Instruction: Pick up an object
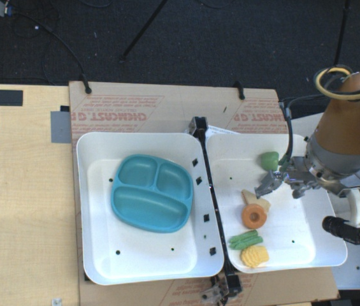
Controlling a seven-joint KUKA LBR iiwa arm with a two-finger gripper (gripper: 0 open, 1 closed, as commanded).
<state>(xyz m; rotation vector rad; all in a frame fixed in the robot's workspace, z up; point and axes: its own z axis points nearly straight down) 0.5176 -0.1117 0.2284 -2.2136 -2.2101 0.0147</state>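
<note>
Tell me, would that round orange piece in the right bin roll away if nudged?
Possibly. The orange piece looks like a short disc lying flat, so it should slide more than roll. It seems a rigid, light toy. The tan piece beside it and the green pod may block it.

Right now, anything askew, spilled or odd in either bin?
Nothing stands out. The blue divided plate lies flat in the left bin. In the right bin, the green piece, orange carrot slice, green pod and yellow corn lie loose. The hand hovers nearby.
</note>
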